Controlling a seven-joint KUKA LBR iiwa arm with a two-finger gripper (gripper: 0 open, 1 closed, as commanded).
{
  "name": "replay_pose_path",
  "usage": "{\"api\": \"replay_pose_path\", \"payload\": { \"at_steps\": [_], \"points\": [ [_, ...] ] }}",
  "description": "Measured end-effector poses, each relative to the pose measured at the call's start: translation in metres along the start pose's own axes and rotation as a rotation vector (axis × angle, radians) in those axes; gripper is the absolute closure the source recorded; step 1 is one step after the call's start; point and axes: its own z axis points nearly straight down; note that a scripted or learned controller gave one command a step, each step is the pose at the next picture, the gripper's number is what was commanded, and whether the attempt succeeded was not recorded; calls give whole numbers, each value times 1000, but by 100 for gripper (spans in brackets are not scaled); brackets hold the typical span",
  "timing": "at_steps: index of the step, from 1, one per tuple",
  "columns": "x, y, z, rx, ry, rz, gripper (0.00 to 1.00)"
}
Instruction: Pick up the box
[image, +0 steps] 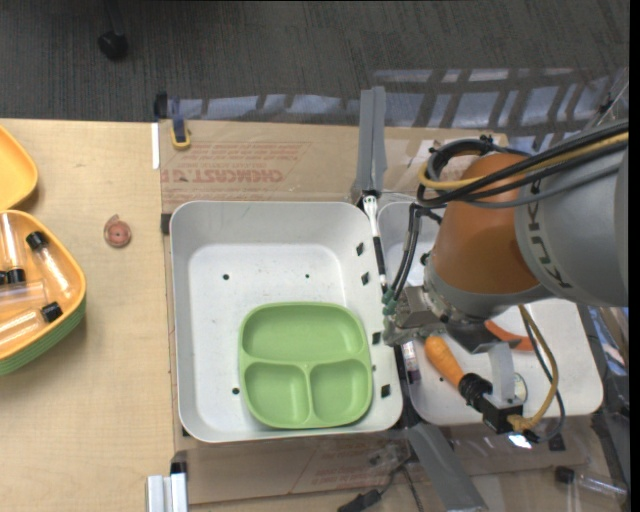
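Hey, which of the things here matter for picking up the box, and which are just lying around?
For the job:
- arm, low over the right bin; a box may lie hidden beneath it

Lying about:
- green plate in the left bin
- carrot
- yellow tray of tubes
- pink disc

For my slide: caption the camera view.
KUKA arm reaches into the right bin beside the green tray in the left bin.

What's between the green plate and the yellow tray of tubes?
In the camera view, only the white bin's left wall and bare wooden bench; a pink disc lies farther back, off that line.
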Motion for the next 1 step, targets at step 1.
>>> {"api": "replay_pose_path", "payload": {
  "at_steps": [1],
  "points": [
    [61,19,72,-2,0,-18,100]
  ]
}}
